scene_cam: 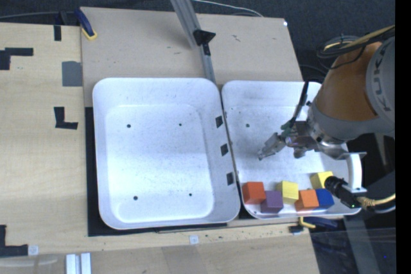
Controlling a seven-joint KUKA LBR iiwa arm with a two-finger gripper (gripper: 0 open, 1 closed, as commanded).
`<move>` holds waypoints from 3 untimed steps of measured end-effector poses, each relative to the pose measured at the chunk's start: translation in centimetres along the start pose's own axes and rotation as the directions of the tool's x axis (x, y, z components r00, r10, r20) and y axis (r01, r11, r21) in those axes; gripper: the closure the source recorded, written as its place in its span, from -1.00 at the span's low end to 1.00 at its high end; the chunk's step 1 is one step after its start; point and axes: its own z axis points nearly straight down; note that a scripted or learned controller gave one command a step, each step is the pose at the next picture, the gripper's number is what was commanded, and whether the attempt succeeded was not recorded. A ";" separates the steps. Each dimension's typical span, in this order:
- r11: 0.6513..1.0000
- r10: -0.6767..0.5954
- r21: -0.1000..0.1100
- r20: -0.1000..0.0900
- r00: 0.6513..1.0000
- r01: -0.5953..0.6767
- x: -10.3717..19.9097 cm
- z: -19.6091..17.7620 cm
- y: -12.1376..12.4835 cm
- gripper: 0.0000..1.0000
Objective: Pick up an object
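The hand (270, 149) is seen open with nothing in it, above the blocks (287, 194) lined up along the right bin (257, 99).

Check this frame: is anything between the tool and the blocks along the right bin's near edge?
Nothing visible. The tool hangs over bare floor of the right bin, and the orange block, purple block and yellow block lie nearer the camera with open floor between.

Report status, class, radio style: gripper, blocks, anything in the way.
Gripper above right bin floor, nothing between fingers. Blocks bunched along near edge: orange block, purple block, yellow block. Path clear.
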 end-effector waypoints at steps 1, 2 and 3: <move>1.000 0.005 0.002 0.003 1.000 -0.005 -4.9 0.6 -1.1 -1.00; 1.000 -0.006 -0.004 0.000 1.000 0.006 -0.2 -2.4 2.3 -1.00; 1.000 -0.002 0.003 0.000 1.000 0.002 2.4 0.2 0.9 -1.00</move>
